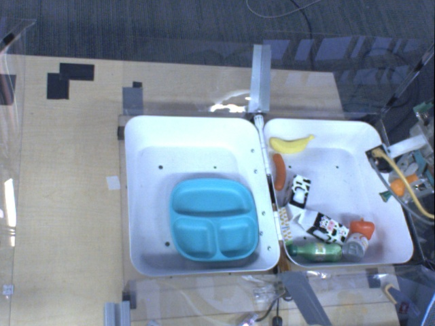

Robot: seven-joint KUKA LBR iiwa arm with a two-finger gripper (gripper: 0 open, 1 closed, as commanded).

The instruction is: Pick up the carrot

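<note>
Carrot [397, 188] sits at the right bin's [340, 131] three o'clock rim, under the hand [408, 175], whose opening I cannot tell; descend straight, close slowly.

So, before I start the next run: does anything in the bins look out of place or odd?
Nothing looks spilled or broken. The right bin is cluttered: the carrot lies against the divider wall, and the green bottle lies on its side along the near wall. The blue tray sits flat in the left bin.
</note>
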